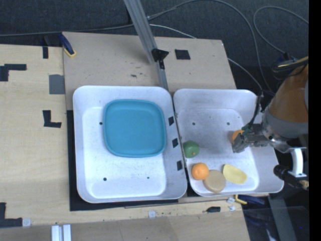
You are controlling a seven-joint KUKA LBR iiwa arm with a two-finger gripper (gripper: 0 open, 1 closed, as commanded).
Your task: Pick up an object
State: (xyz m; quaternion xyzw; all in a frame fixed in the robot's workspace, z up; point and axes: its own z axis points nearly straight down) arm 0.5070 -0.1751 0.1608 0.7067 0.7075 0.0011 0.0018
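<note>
**A:** why's the gripper [239,143] sitting low at the right bin's [210,100] right side?

**B:** probably lining up a grab. Can't tell its grip state tbh. Lime [191,149], orange [200,171], tan disc [215,181] and yellow piece [234,174] cluster along the front edge.

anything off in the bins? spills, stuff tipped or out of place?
Nothing stands out. Blue plate lies flat in the left bin; lime, orange and two pale pieces sit inside the right bin. No spills.
</note>
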